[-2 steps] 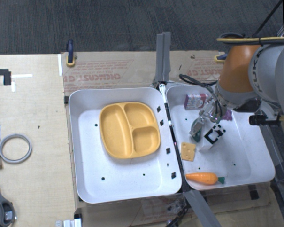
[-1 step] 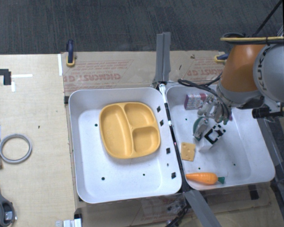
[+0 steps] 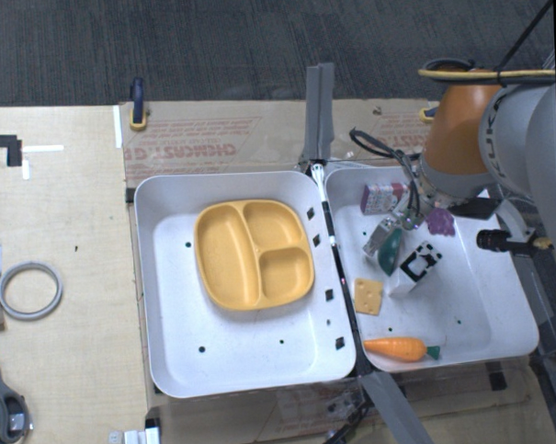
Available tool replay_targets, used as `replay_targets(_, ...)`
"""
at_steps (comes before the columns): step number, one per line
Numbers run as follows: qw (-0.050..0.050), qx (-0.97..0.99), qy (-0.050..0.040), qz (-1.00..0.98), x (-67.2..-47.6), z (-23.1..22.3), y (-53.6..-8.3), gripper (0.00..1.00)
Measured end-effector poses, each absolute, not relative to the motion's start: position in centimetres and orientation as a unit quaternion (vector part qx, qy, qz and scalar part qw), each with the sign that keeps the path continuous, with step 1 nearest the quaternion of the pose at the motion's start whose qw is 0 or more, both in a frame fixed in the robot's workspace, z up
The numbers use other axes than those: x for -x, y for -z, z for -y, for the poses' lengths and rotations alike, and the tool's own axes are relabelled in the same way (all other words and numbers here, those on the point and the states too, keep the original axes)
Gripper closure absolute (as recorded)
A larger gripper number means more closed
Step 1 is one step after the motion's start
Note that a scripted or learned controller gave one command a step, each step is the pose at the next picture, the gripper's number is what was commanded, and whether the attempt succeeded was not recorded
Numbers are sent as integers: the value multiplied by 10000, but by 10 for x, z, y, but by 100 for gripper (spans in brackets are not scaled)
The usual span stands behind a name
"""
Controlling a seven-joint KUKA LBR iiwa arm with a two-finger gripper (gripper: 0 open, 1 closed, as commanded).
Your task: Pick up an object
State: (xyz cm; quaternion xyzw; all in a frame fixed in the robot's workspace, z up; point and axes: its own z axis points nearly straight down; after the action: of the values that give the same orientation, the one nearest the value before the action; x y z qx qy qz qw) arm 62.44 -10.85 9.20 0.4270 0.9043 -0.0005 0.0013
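Gripper lowered over a dark teal object in the right bin, pick not yet confirmed.

The teal object [image 3: 390,251] lies in the right bin [image 3: 467,332], directly under the gripper [image 3: 385,237], placed there for a grasp from above; whether the gripper is wide, narrow or holding cannot be told. Just right of the teal object stands a black-and-white block [image 3: 419,261]; below it lies a cheese wedge [image 3: 368,296], and farther below a toy carrot [image 3: 396,349] against the bin's near wall. Above it sit a pink-labelled box [image 3: 380,198] and a purple piece [image 3: 440,221]. Left of it, the other bin holds a yellow divided plate [image 3: 255,254]. The cardboard [image 3: 201,142] on the surface carries red print, reversed and not legible.
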Motion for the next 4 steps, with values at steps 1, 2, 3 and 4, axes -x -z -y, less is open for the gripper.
replay_targets(1, 26, -4253, 12, -9051, -625, 108, -102, 100)
replay_targets(2, 7, -5521, 8, -8338, -649, 126, -91, 100)
replay_targets(3, 6, -5521, 8, -8338, -649, 126, -91, 0)
replay_targets(4, 5, -5462, 7, -8376, -606, 101, -92, 0)
